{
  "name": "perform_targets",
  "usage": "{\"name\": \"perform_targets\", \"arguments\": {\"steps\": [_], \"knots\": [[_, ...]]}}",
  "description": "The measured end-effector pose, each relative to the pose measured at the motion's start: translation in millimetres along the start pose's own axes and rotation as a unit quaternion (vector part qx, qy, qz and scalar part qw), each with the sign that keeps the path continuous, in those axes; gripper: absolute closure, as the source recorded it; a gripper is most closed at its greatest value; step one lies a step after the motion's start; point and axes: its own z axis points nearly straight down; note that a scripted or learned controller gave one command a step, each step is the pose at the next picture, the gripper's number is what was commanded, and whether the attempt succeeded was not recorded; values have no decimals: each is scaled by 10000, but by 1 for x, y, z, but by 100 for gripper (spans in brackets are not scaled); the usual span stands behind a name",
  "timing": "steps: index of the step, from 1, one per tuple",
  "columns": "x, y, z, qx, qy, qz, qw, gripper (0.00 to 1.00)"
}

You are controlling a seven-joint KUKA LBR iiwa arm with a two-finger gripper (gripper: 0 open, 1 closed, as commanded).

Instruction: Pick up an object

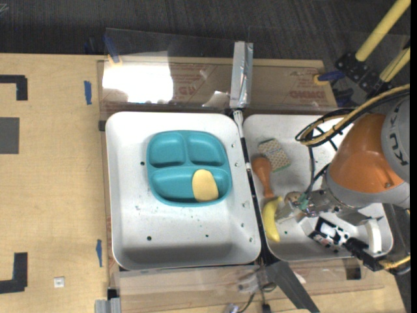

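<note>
The right bin [306, 253] holds a yellow banana-shaped piece [270, 219] near its left wall, an orange carrot-like piece [263, 173] above it, and a grey dotted sponge-like piece [275, 154] further back. My gripper [291, 208] is low in the right bin, just right of the yellow piece and below the orange one. Its tips reach toward the yellow piece, and whether they touch it is unclear. In the left bin [130, 175] a teal divided plate [176, 158] carries a yellow oval piece [205, 185] in its front compartment.
The arm's orange band [365, 162] and grey wrist cover the right half of the right bin. Black cables [319, 132] loop above it. A clear plastic wall [240, 74] and cardboard stand behind the bins. A yellow-handled tool [384, 25] lies at the top right.
</note>
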Motion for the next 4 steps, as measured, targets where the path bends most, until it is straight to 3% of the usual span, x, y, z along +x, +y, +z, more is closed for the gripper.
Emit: {"name": "perform_targets", "arguments": {"steps": [1,2,3,4], "knots": [[38,28,-100,-1,22,16,10000,0],[1,-7,-6,62,32,-1040,9945,0],[-3,-3,-1,-1,5,-4201,9075,0],[-24,48,0,-7,10,-1926,9813,0]]}}
